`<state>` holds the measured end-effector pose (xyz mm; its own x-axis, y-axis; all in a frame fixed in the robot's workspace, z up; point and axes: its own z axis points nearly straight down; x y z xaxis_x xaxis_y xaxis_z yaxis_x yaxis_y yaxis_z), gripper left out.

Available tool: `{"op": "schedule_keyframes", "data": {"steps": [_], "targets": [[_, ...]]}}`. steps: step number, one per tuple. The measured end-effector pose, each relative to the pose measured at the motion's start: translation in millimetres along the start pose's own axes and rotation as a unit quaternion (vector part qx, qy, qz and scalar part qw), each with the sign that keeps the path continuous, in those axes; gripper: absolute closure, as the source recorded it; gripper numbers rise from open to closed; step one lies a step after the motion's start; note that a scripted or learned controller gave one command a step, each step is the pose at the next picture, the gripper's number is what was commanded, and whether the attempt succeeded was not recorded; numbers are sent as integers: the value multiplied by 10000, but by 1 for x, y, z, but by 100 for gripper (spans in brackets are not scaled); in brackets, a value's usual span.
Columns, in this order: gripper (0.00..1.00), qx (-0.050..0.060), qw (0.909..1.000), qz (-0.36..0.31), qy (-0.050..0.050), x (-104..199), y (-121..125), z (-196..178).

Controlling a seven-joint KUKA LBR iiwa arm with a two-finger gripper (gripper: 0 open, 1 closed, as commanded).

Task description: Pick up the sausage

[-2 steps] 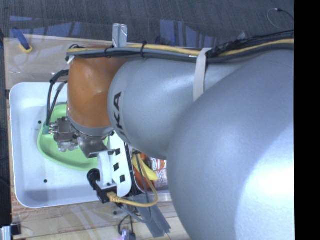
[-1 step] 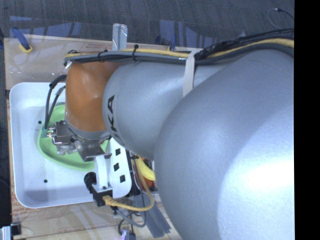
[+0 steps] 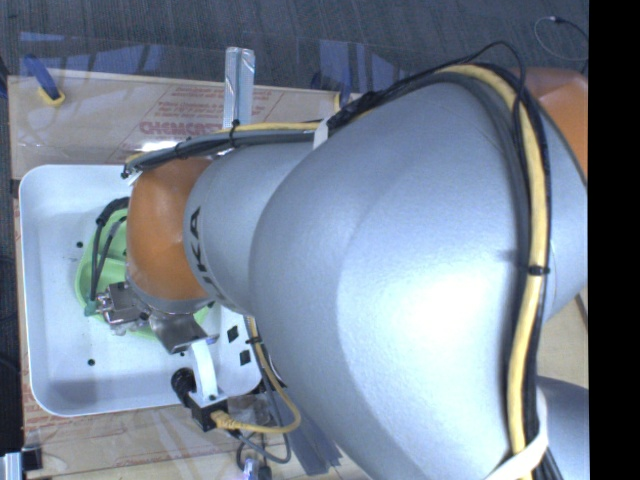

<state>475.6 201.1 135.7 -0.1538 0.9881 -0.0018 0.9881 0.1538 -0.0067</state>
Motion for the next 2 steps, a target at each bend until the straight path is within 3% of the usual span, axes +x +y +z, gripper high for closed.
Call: {"op": "schedule_keyframes", "data": {"steps": [1, 2], "targets": [[100, -21, 9986, -528, 6, 3, 64, 44], [100, 43, 9897, 1433, 56, -20, 98, 44]]}}
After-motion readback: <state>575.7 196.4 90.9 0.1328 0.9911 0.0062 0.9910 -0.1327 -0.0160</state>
